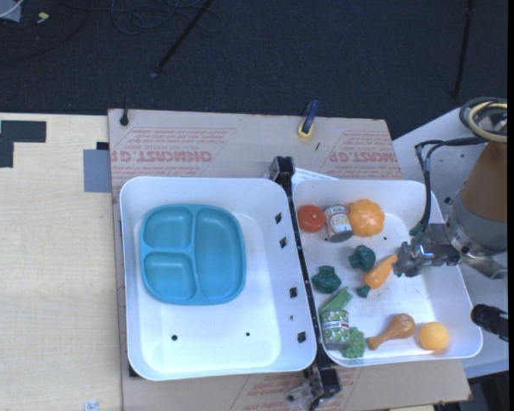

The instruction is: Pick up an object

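The table (43,255) was pale wood, with dark carpet and loose cables behind it. A brown cardboard sheet (206,148) printed in red lay on it under two white bins. The left bin (206,349) held a blue divided plate (193,253) with three compartments. The right bin (445,221) held the toy food.

The arm (488,191), grey with an orange band, reached in from the right over the right bin's far side. Its gripper (409,260) hung low just right of the carrot (379,273), touching or nearly touching its upper end. Whether the fingers were open or closed could not be told.

The carrot was a small orange piece lying tilted near the middle of the right bin, its green top pointing down-left. Up-left of the carrot lay a round orange (366,217), with a small can (337,221) and a red tomato (311,219) in a row to its left. A dark green broccoli (361,257) sat just left of the carrot, and another dark green piece (326,278) further left. Below the carrot lay a tan drumstick (392,330) and, to its right, a small yellow-orange ball (433,336). Down-left of the carrot were a green packet (334,322) and a leafy green piece (354,343).

A blue-and-yellow clamp (308,119) gripped the cardboard's far edge.
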Motion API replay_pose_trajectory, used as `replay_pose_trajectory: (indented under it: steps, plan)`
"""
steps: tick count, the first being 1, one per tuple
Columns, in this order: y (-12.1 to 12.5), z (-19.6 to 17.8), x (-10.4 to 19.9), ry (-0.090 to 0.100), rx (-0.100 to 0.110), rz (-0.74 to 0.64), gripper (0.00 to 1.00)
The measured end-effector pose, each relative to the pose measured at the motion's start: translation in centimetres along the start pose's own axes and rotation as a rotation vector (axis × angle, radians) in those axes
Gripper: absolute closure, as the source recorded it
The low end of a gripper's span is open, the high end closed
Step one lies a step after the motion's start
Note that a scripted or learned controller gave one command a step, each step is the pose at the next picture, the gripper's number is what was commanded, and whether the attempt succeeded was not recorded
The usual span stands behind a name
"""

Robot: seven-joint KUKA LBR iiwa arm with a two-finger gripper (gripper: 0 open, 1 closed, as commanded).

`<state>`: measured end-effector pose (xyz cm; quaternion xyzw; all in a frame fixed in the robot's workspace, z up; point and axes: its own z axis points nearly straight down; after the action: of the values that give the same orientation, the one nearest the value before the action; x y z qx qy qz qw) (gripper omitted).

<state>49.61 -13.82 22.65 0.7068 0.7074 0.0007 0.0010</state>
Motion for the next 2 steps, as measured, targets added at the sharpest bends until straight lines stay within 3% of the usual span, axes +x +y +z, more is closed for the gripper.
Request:
replay_pose_trajectory:
  steps: [2]
  plan:
    - [1.9, 0.6, 9.6, 0.003, 0.008, -0.004, 1.00]
